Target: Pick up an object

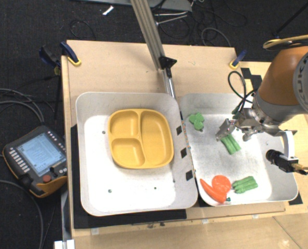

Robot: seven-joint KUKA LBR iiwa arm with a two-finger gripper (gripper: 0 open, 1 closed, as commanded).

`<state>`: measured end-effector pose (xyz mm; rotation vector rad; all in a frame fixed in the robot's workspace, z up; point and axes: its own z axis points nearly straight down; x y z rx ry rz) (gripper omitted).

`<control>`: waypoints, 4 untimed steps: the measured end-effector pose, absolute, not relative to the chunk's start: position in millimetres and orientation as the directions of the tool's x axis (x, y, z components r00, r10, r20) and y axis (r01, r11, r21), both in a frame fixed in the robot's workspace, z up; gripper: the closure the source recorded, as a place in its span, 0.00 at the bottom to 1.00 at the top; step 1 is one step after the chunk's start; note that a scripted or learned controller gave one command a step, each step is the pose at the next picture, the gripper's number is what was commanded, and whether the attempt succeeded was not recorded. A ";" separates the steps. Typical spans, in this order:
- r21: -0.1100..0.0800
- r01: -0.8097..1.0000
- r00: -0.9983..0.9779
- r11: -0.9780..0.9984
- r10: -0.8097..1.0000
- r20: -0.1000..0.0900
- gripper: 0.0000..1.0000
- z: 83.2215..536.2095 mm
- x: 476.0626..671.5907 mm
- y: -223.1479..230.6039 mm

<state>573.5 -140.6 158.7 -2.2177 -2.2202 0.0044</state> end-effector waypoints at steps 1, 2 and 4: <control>0.008 1.000 0.000 0.000 1.000 -0.006 0.00 101.0 573.8 -137.6; 0.011 1.000 0.000 0.000 1.000 -0.006 0.00 100.9 577.4 -139.3; 0.006 1.000 -0.002 0.002 1.000 -0.001 1.00 170.1 572.8 -133.9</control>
